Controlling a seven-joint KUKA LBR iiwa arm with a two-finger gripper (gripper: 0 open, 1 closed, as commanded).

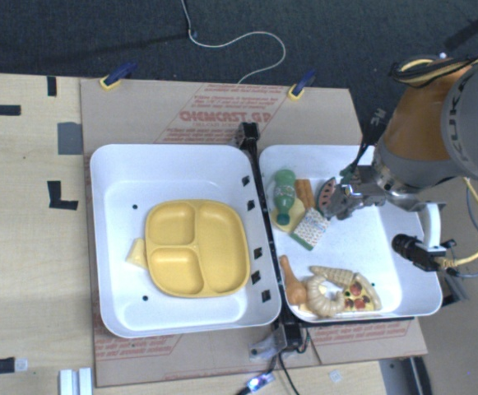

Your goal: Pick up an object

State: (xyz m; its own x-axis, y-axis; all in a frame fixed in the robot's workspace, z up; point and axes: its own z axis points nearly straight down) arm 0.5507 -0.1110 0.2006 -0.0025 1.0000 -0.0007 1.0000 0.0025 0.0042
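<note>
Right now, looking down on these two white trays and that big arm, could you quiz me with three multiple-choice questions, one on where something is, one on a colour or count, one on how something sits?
1. Where is the yellow divided plate?
A. In the left bin
B. In the right bin
C. On the cardboard

2. What colour is the bottle?
A. Red
B. Green
C. Black

3. How does the gripper stand to the right bin?
A. Over the bin's upper half
B. Over the left bin
C. Beyond the bench

Answers: 1 A, the plate lies in the left bin. 2 B, the bottle by the divider is green. 3 A, the gripper hangs above the checkered card, near the bottle.
</note>
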